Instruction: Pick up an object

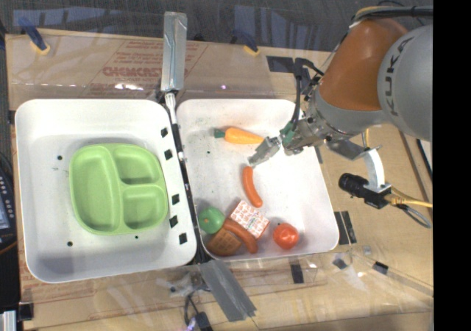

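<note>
Over the right bin [313, 175], the gripper [266, 150] hung between carrot [239, 135] and hot dog [252, 185]; whether it was clenched, I cannot tell.

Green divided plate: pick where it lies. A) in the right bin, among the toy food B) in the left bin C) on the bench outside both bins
B: the green divided plate lies flat in the left bin, while the toy carrot and sausage lie in the right bin.
</note>
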Controlling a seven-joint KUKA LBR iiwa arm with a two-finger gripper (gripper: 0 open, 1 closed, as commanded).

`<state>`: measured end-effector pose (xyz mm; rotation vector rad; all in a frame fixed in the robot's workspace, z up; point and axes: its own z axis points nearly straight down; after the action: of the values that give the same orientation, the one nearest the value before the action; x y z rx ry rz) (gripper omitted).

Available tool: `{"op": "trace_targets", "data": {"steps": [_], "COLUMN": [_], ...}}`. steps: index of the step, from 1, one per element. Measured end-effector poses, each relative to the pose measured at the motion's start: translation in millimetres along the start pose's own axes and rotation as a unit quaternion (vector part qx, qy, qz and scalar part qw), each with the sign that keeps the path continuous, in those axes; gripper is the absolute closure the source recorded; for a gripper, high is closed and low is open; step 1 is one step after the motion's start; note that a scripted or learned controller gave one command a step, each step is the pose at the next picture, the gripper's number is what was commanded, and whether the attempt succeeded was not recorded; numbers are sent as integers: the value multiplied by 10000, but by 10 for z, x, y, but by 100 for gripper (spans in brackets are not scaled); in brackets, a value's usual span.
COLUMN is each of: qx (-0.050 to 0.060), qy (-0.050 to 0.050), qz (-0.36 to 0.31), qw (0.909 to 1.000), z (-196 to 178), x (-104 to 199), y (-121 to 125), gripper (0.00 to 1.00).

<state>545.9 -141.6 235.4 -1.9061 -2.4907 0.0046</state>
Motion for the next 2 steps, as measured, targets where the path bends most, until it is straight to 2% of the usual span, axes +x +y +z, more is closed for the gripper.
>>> {"op": "trace_targets", "data": {"steps": [1,2], "qx": [14,17], "qy": [14,13], "qz": [-574,-594], "qw": [9983,9982], "z": [1310,1218], "x": [-110,-116], "y": [-50,-40], "gripper": [0,100]}}
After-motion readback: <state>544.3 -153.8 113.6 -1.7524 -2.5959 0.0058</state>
